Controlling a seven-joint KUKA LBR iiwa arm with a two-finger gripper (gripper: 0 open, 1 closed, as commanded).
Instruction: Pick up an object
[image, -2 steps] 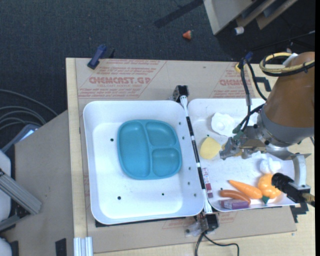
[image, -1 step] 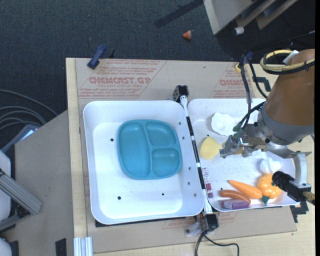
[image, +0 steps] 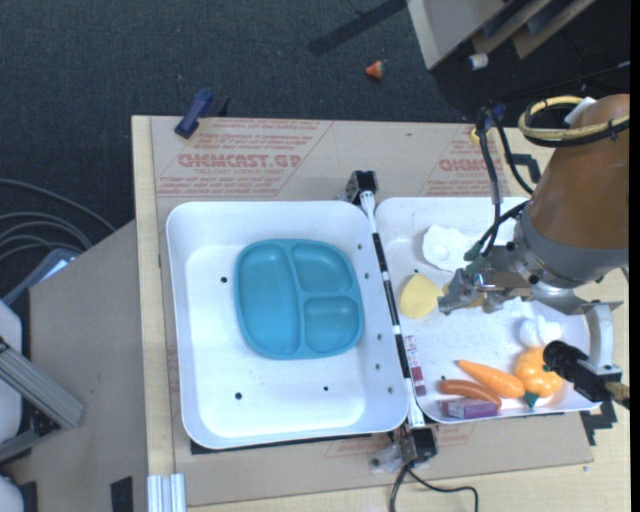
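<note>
Down at the bottom right of the frame, in the right bin (image: 400, 225), we see a purple block (image: 468, 409) lying flat, with a red stick shape (image: 466, 390) just above it. Next comes an orange carrot (image: 490, 376), long and pointing left to right, and a yellow-orange pepper (image: 540, 377) touching its right end.

A little higher, near the middle of the frame, we see a round yellow thing (image: 420, 296). It sits just left of the end effector (image: 463, 293), very near, maybe touching. We think this is the thing to go for, since it is nearest. It is round, so no side is its long side. The end effector would have to slide a bit left to be over it.

We cannot tell how the end effector is set, as it is small and dark.

Higher up is a white crumpled thing (image: 443, 245), up and left of the end effector.

Farther left, the left bin (image: 190, 330) holds a blue tray (image: 298, 297), well apart from the arm (image: 580, 200). Both bins sit on the tabletop (image: 240, 155).
</note>
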